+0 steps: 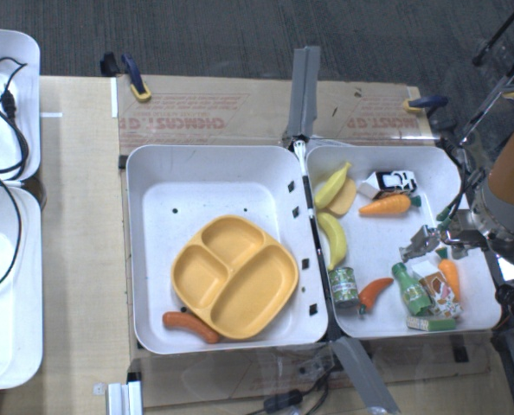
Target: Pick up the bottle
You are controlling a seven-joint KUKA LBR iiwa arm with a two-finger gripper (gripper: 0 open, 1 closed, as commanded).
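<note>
Although the gripper point(426, 242) has reached into the right-hand bin point(447, 158), the green bottle point(409, 289) lies on the bin floor, so the pick is, by my reading, not yet made: closing on it and lifting remain. The gripper's metal fingers stand apart with nothing between them, just above and beside the bottle's cap end. Around the bottle: a carton with a printed label point(439, 294) touching it on the side toward the arm, a small orange carrot point(374, 291) on the other side, a tin can point(343, 285) beyond that. Farther up from the bottle lie two bananas point(333, 214) and a larger carrot point(385, 204). Well away from the bottle, the left bin point(153, 232) bears a yellow divided plate point(234, 275) and a sausage point(190, 325). Both bins rest on a pale wooden bench point(75, 232), dark carpet behind.
</note>
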